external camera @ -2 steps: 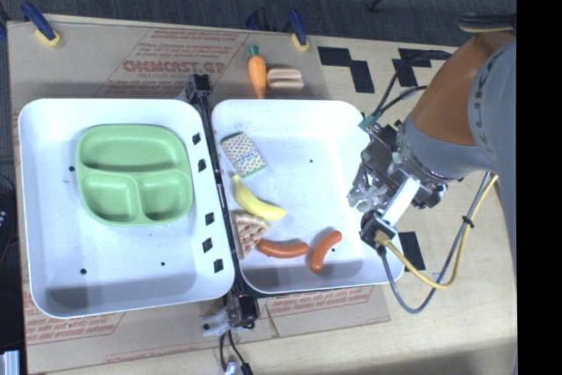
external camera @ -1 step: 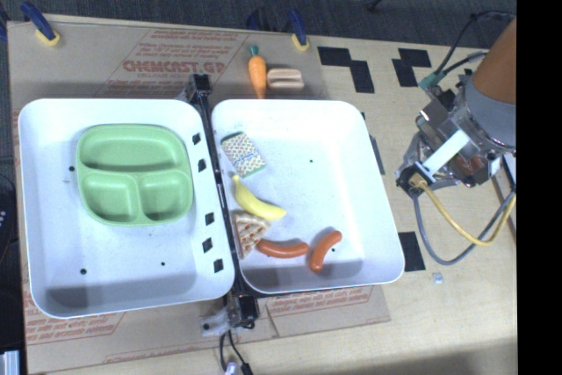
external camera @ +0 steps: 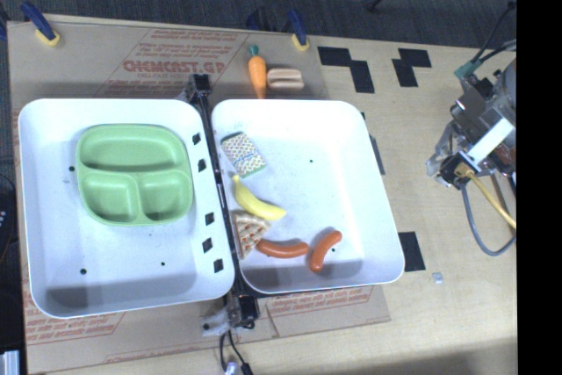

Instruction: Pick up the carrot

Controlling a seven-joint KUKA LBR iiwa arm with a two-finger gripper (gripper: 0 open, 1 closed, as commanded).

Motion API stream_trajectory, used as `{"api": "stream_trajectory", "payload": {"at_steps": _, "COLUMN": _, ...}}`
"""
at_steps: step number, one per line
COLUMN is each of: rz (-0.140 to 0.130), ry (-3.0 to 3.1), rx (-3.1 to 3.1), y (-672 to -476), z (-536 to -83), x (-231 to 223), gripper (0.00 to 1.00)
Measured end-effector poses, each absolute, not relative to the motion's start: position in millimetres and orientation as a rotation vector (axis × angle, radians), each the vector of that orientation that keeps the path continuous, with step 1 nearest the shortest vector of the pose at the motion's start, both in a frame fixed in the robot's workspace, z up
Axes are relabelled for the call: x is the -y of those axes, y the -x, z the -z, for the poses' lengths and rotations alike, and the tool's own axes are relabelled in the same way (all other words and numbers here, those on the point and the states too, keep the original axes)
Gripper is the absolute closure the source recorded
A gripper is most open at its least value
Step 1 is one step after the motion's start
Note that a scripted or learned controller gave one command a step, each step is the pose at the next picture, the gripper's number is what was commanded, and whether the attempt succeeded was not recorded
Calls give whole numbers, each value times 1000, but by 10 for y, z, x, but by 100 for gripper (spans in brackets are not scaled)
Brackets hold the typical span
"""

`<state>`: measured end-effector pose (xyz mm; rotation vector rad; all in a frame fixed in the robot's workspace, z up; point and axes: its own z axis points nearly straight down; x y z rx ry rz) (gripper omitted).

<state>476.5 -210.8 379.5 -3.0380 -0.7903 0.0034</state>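
Lying beyond the right bin's (external camera: 290, 104) rim, tapered orange carrot (external camera: 256, 76) beside a rounded bun (external camera: 284, 81); claw (external camera: 445, 166) well apart, grip unreadable.

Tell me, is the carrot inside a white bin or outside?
Outside: the carrot lies just beyond the right-hand bin, past its far rim, beside a bun-like toy.

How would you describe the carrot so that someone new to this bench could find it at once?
Find the right-hand white bin, then look just past its far rim, onto the printed cardboard. Two small things lie there side by side; the carrot is the left one, slim and orange with a green top, unlike the stubby pale bun beside it.
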Motion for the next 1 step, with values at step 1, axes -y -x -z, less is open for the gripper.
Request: {"api": "stream_trajectory", "payload": {"at_steps": 1, "rz": -8, "ry": 3116, "rx": 358, "y": -4757, "z": -2996, "x": 1974, "gripper": 100}}
